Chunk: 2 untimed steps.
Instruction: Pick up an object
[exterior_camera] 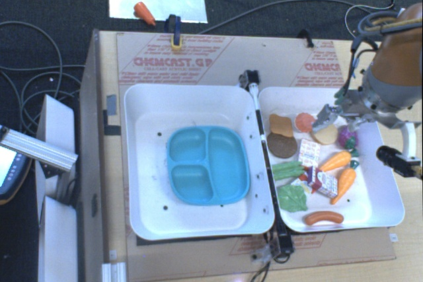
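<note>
Jaws [328,117] — at the end of the grey arm [390,86] with its orange band, low over the upper part of the right bin [390,198]. State: cannot tell whether released or clenched; nothing is seen between them.

All places below are given relative to the beige slice [324,135], the pale round piece just beside and below the jaws.

- Red disc [304,121] — just left and slightly above, touching or nearly so.
- Purple piece [347,137] — just right.
- Tan bun-like piece [281,125] — left, beyond the red disc.
- Dark brown patty [283,146] — lower left, under the tan piece.
- White printed packet [309,152] — directly below, near.
- Orange carrot [336,160] — below and slightly right; a second carrot [345,183] lies further down.
- Red-and-white wrapper [320,181] — below, between the carrots and the greens.
- Green leaf pieces [289,170] and [292,197] — lower left.
- Sausage [322,217] — farthest below, near the bin's front rim.
- Left bin [145,142] — well apart to the left, holding a blue compartment tray [208,165].
- Surface [198,56] — cardboard sheet under both bins, with a yellow-and-blue clamp [175,33] at its far edge.
</note>
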{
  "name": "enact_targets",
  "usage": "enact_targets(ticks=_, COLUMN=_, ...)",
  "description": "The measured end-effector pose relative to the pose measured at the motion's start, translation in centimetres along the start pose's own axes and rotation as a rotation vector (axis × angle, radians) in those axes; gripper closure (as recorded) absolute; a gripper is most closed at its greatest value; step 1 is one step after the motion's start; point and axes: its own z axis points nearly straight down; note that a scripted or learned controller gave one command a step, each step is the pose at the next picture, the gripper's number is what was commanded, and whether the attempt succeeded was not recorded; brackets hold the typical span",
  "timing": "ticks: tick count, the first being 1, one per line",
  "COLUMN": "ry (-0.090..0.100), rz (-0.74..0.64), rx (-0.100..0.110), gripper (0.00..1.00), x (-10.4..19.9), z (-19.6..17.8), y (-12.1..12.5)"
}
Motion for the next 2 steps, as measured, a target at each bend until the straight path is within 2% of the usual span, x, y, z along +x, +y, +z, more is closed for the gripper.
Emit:
enact_targets(ticks=1, ry=-0.002, rz=0.004, rx=-0.003, gripper=0.00, x=2.6, z=12.7, y=-2.2)
enact_targets(ticks=2, ry=0.000, rz=0.000, rx=-0.001, gripper=0.00, x=4.5, z=12.8, y=4.3)
